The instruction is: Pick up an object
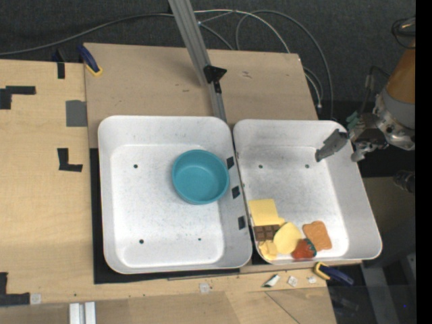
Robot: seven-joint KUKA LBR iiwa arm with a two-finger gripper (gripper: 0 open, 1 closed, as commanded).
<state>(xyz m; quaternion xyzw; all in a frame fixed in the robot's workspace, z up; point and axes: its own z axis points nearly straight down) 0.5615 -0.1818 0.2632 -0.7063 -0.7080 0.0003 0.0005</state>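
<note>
Food pieces (287, 233) (right bin (351, 187)); bowl (199, 175) apart

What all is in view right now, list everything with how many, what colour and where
bowl: 1, teal, upright in the left bin
left bin: 1, white, on the bench
right bin: 1, white, beside the left bin
toy food pieces: a small cluster, yellow, brown, orange and red, near corner of the right bin
clamps: 2, blue and yellow, far left and near right bench edges
pole: 1, grey, slanting behind the bins
cables: several, pale, behind the bench
gripper: 1, dark grey, over the right bin's far right edge
</note>
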